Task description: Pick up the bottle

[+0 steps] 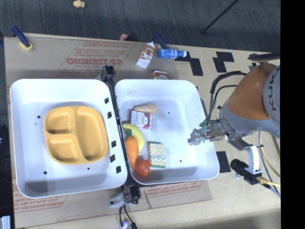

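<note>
Blue bottle [170, 54] outside the bins.

Premises: a robotics laboratory or test cell, not a home. A grey industrial arm with an orange band [252, 101] stands at 3 o'clock with exposed black cabling [224, 78]. Two shallow white plastic bins [28, 175] sit side by side on a flat cardboard-covered bench [95, 56], joined by black clips [109, 71] at 12 o'clock. Black square tape markers [224, 57] lie on the bench at 1 o'clock. Blue clamps [21, 38] grip the bench edge at 10 o'clock. Dark ribbed floor matting [143, 8] lies beyond. Bin contents are toy food [136, 136] and a yellow compartment tray [76, 133], test props.
</note>
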You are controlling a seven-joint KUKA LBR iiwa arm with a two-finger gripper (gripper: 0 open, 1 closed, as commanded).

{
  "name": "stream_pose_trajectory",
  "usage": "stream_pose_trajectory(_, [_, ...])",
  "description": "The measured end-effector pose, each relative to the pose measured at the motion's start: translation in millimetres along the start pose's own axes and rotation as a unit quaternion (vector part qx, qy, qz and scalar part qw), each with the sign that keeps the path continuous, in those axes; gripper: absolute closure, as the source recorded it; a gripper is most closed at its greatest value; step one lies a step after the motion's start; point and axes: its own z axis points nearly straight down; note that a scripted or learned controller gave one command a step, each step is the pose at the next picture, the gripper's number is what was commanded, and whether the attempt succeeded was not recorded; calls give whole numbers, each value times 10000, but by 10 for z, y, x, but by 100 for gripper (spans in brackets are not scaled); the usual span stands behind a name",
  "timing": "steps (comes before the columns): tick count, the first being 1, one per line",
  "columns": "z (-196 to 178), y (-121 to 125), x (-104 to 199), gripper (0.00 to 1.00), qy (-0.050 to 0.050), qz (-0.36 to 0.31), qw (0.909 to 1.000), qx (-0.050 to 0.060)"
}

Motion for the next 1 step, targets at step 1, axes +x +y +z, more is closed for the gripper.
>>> stream_pose_trajectory(1, [-88, -4, -50, 100, -4, -922, 9957, -3])
